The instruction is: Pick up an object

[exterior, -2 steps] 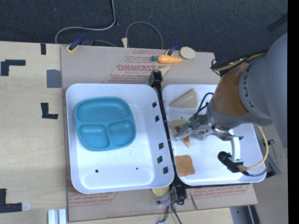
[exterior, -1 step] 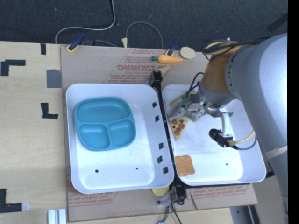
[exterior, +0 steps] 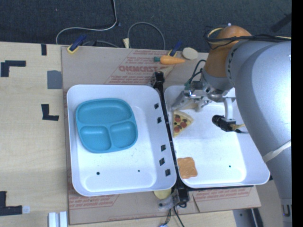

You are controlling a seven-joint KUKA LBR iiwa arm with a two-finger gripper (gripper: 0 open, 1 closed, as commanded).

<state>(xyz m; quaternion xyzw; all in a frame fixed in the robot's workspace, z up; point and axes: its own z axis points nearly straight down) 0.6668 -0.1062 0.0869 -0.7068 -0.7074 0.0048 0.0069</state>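
Camera view from above, at a slant, onto a wooden bench [exterior: 28,141] with a sheet of cardboard [exterior: 123,65] under two shallow white bins side by side. Left bin [exterior: 80,174]: holds a blue plate [exterior: 106,125] with three sections, lying flat toward the far side. Right bin [exterior: 227,174]: holds a toy pizza slice [exterior: 181,122] toward the far left corner, close to the wall shared with the left bin, and a tan slice of toast [exterior: 187,167] nearer the front, also by that wall, well apart from the pizza slice. Grey arm [exterior: 265,93] with an orange band, reaching in from the right over the right bin. Gripper [exterior: 182,102] at the far left corner of the right bin, just beyond the pizza slice; contact unclear. Impossible to tell whether open or closed, or whether anything is in its grasp. Beyond the bins, on the cardboard: a toy carrot [exterior: 171,59] and a pale oval thing [exterior: 190,53] just beside it. In front of the bins, below the gap between them: part of a yellowish thing [exterior: 162,193].
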